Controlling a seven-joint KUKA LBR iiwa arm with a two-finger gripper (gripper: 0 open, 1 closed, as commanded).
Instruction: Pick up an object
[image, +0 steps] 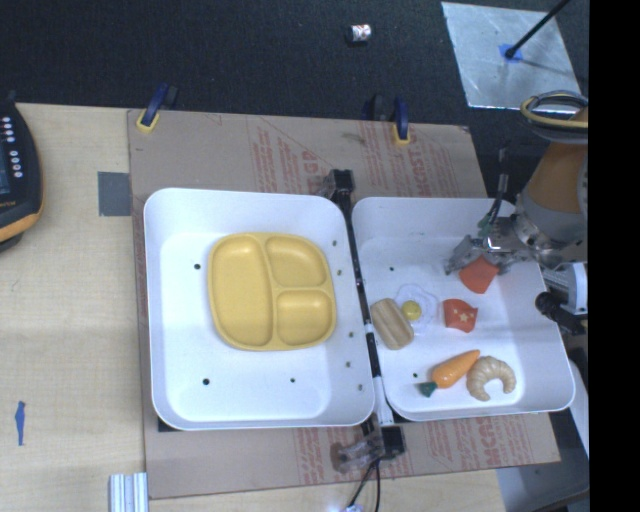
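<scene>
A cardboard sheet clamped to the pale bench carries two shallow white bins, and the right-hand bin (520, 400) holds all the loose pieces. The grey gripper (482, 256) hangs over that bin's upper part, right above a small red-orange block (479, 277); its metal tips seem to straddle the block's top, but whether it is gripping I cannot tell. The block lies just below the claw, so the next move is likely a short drop. Lower in that bin sit a red strawberry-like piece (460, 315), a tan bread roll (391, 323), an orange carrot (452, 370) and a beige croissant (492, 377), all clear of the claw. The yellow divided plate (271, 290) lies in the left bin.
</scene>
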